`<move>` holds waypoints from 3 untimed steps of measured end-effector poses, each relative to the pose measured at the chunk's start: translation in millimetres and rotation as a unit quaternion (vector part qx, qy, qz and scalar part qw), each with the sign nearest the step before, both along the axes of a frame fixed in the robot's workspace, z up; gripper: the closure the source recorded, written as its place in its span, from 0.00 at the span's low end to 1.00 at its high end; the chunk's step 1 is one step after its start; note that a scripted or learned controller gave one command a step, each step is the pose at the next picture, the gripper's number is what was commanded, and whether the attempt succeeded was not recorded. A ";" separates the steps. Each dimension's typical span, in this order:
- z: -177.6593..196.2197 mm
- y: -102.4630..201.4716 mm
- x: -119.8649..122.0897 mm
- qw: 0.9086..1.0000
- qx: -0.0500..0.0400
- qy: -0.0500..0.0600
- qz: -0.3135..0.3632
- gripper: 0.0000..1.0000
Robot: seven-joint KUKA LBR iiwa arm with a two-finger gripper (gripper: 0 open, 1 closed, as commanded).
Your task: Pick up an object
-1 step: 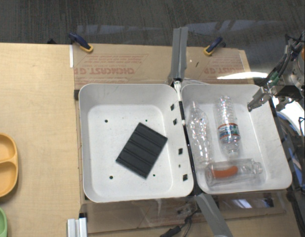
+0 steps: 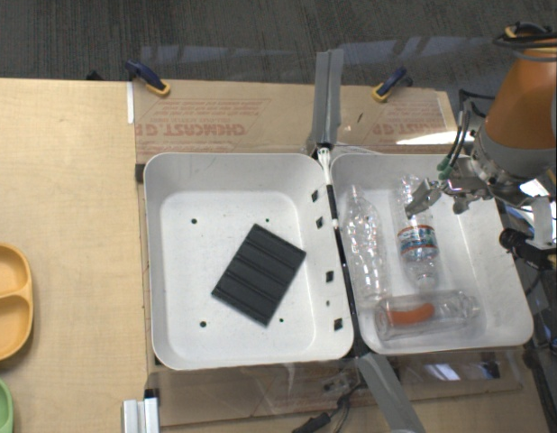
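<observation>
- Bins [image 2: 170, 242]: white, w/ small black dots
- Ribbed pad [image 2: 259, 273]: black
- Bottles [image 2: 417, 242]: clear; one w/ blue label, one maybe orange inside
- Tray [image 2: 8, 300]: yellow-orange

robot lab, clamped cardboard [image 2: 287, 120], white bins [image 2: 161, 242], bench [image 2: 62, 170]

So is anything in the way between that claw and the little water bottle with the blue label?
Nothing visible stands between them. The gripper hangs over the right bin, just above the blue-labelled bottle. Other clear bottles lie to its left and below it, not between.
</observation>
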State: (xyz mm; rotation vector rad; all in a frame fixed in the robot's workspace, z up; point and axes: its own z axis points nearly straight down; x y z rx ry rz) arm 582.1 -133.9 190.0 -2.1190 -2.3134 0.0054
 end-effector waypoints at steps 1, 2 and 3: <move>126.5 -3.5 -32.0 1.000 -0.001 -0.003 0.013 0.00; 22.8 30.8 -6.1 1.000 0.000 0.000 0.023 0.00; -98.5 -16.1 -2.1 1.000 0.000 -0.002 0.015 0.00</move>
